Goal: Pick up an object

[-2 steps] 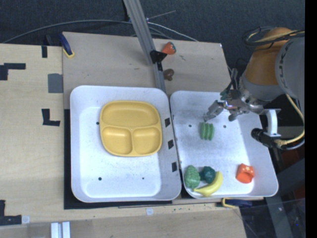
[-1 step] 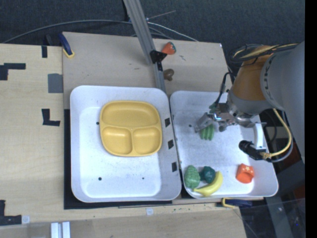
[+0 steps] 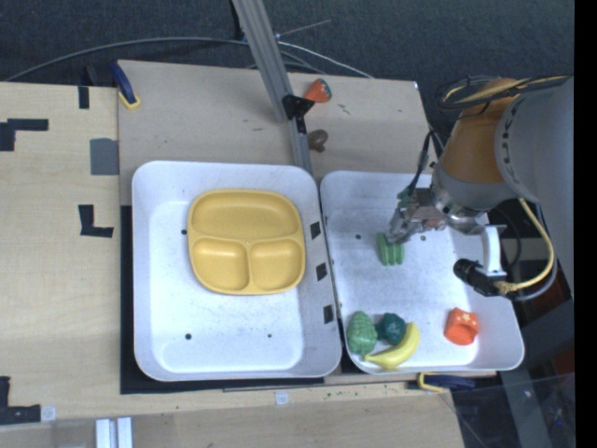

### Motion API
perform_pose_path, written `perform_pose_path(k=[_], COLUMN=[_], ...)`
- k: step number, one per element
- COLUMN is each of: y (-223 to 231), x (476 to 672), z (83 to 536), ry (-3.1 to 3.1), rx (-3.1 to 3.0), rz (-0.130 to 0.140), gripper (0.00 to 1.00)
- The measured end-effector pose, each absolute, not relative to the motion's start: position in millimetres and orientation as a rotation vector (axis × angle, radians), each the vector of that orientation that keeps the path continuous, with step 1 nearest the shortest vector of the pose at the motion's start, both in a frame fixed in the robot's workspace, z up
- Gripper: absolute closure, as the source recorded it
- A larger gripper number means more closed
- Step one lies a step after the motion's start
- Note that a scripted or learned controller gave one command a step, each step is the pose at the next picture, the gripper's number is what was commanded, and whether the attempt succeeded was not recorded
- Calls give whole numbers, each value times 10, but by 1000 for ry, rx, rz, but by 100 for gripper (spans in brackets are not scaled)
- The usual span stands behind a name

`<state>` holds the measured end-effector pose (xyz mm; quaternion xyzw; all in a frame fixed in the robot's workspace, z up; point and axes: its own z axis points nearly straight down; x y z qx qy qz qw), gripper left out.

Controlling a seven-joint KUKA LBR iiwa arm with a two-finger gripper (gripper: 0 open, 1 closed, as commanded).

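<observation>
— Nearest, at the front rim of the right bin (image 3: 485,292): yellow banana (image 3: 401,347), touching a leafy green toy (image 3: 361,332) and a dark green round toy (image 3: 391,326). Further right, apart from that cluster, an orange-red toy (image 3: 461,326).

— Any lettering on them?

— Too small and soft to read anything. Black tape marks (image 3: 90,220) on the bench at left, looking like plain shapes rather than letters.

— And in the left bin (image 3: 140,250)?

— Yellow divided plate (image 3: 247,241), three compartments, lying flat toward the back half.

— Hard to make out or cut off?

— Plenty. Wrist and cabling bunched over the gripper (image 3: 403,230), so open or closed: cannot tell. Possibly touching the green block (image 3: 391,249), possibly just above it; not clear from this slant. Arm (image 3: 485,147) cut off at the right edge. Grey pole (image 3: 266,45) cut off at the top.

— Position of that green block?

— Middle of the right bin, toward the left side, well apart from the front cluster, directly under the gripper's tip.

— Pose of the arm?

— Reaching in from the right, orange band bent over the back right corner of the bin, wrist angled down and leftward onto the block. Black and yellow cables looping beside it.

— Farthest back?

— Small orange piece (image 3: 318,90) beside the pole's base, a brownish blob (image 3: 317,140) just nearer, dark floor beyond.
</observation>
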<state>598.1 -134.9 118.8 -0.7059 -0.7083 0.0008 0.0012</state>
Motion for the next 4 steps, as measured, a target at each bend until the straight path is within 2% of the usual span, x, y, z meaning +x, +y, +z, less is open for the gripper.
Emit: perform_pose_path(k=[2,3,4], y=[-1374,-1368,-861], x=[6038,6040,6077], z=[2440,2484,2484], ry=[-2227,-2223,-2227], rx=[-2223,-2219,-2213], rz=[-5,0,-1], gripper=[100,100,100])
